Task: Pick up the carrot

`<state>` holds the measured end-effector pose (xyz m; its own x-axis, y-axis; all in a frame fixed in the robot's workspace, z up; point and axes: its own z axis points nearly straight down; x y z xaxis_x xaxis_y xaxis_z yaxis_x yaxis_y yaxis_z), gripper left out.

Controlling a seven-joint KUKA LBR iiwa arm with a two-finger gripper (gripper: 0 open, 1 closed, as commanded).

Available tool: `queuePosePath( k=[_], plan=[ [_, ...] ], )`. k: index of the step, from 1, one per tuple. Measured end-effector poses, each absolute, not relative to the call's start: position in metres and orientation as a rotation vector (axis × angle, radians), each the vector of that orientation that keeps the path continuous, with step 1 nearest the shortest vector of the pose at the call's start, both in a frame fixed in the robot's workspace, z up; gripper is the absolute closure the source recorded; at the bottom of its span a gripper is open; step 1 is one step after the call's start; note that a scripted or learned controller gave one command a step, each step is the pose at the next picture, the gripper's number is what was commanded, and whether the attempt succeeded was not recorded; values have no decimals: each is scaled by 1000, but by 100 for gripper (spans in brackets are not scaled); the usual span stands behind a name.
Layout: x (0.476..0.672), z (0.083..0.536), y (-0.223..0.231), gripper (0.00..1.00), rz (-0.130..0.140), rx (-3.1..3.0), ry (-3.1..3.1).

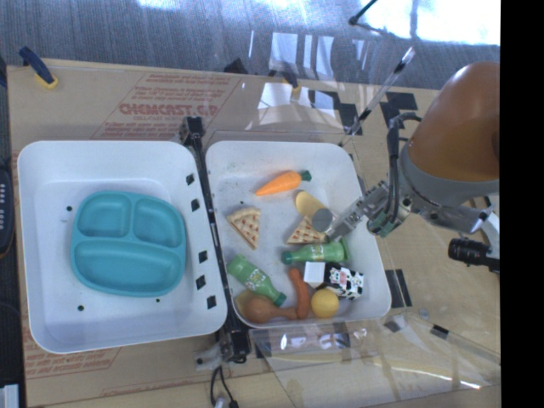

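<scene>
The carrot (280, 183), orange with a green top, lies on its side near the back of the right bin (223, 164), with bare bin floor around it. My gripper (347, 218) reaches in from the right over the bin's right side, low and angled toward the lower left. Its tip is beside a yellow and grey piece (312, 208), to the right of and below the carrot and apart from it. Nothing shows in the gripper's grasp.
Two waffle wedges (245, 226) (303, 232), two green bottles (317, 252) (256, 280), a sausage (299, 292), a lemon (325, 303), a cow-patterned carton (344, 280) and a drumstick (257, 309) crowd the right bin's front. A teal divided plate (129, 243) sits in the left bin (34, 177).
</scene>
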<state>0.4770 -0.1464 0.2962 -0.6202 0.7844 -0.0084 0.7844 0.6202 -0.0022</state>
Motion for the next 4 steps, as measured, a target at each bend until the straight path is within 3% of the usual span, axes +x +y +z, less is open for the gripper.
queuePosePath(
  k=[1, 2, 3, 4],
  plan=[
    [478, 294, -142, 0, -7, 1358, 2832],
    [529, 277, -204, 0, -6, 1174, 2915],
    [596, 115, -207, 0, -2, 1046, 2983],
    [648, 98, -184, 0, -11, 1129, 2924]
  ],
)
